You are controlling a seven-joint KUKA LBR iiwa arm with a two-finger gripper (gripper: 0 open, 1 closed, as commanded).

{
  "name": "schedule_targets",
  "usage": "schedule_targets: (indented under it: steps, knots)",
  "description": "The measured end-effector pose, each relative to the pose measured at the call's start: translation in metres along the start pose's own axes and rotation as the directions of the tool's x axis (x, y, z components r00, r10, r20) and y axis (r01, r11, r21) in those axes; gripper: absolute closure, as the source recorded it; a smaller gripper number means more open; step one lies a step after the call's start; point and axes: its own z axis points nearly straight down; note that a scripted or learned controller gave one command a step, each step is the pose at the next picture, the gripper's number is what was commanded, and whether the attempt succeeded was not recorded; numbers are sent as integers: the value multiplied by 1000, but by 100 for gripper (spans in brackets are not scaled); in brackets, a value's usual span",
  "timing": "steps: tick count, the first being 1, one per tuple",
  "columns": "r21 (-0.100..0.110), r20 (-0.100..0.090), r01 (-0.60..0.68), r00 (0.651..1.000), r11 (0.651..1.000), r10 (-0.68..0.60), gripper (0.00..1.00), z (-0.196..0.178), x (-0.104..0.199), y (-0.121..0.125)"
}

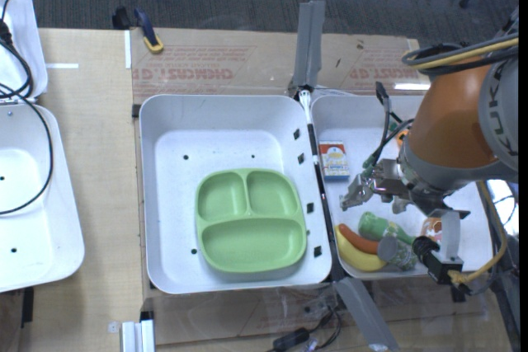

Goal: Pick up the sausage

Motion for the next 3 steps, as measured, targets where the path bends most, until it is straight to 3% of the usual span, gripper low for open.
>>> schedule_targets:
  steps: [2,3]
  knots:
    - [0,0,-1,1000,1000,1,0,0,-1,0]
    - [0,-1,52,999,999,-52,0,67,-69,7]
